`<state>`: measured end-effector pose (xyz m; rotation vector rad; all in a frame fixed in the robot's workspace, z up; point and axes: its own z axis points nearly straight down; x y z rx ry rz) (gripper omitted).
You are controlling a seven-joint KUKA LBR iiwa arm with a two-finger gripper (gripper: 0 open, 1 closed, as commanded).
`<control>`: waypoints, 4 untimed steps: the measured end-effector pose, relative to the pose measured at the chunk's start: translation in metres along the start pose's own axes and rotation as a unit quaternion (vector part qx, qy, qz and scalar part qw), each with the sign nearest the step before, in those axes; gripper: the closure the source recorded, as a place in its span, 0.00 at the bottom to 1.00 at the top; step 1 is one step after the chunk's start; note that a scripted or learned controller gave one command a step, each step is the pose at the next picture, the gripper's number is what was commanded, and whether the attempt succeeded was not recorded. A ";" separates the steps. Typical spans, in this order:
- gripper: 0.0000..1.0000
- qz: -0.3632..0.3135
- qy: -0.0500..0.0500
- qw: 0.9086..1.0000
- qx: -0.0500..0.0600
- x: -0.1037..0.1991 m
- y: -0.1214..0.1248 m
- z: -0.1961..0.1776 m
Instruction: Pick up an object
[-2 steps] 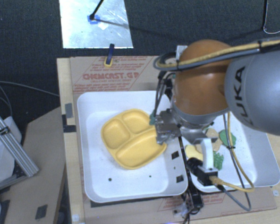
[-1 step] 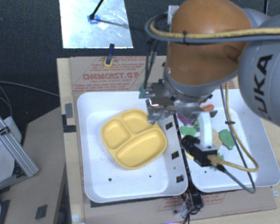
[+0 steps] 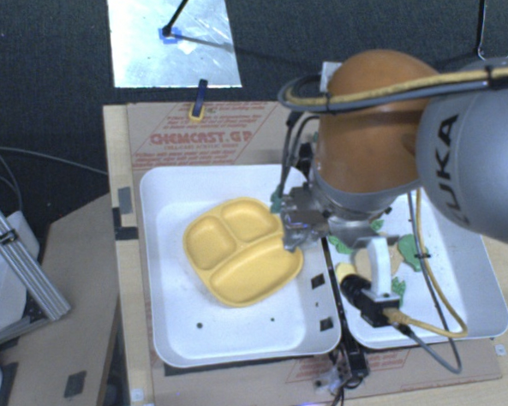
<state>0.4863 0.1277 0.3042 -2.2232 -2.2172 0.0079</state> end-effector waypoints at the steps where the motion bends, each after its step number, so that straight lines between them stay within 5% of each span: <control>1: 1.00 0.001 0.001 1.000 -0.003 -0.046 0.001 0.000; 2: 0.00 -0.001 0.002 1.000 -0.003 -0.043 0.001 0.000; 3: 0.00 -0.004 0.004 1.000 -0.013 -0.041 0.001 -0.175; 4: 1.00 -0.005 0.002 1.000 -0.006 -0.040 0.000 -0.177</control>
